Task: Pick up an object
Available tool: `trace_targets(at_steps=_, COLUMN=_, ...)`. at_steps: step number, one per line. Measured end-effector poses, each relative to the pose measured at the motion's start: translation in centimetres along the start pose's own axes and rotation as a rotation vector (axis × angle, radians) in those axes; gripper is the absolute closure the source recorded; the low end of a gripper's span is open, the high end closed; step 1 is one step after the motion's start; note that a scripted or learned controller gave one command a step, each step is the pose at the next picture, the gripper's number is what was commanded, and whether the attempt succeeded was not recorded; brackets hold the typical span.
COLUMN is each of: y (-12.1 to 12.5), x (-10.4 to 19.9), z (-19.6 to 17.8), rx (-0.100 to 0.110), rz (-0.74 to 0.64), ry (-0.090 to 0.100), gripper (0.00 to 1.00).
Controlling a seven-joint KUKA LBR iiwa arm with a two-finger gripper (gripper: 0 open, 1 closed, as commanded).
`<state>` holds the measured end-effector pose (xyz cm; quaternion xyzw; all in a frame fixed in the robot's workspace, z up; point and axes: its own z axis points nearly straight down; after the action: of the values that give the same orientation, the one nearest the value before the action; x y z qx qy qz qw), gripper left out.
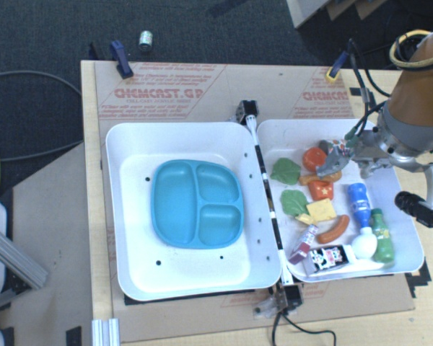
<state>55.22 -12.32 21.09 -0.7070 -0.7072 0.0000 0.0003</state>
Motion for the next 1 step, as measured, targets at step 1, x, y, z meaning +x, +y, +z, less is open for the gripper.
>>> trace_targets(at_steps=1, y=2.58, x=2.77, z=11.27, rx=-0.012, rz=-0.001, ry=-0.002, gripper=0.00)
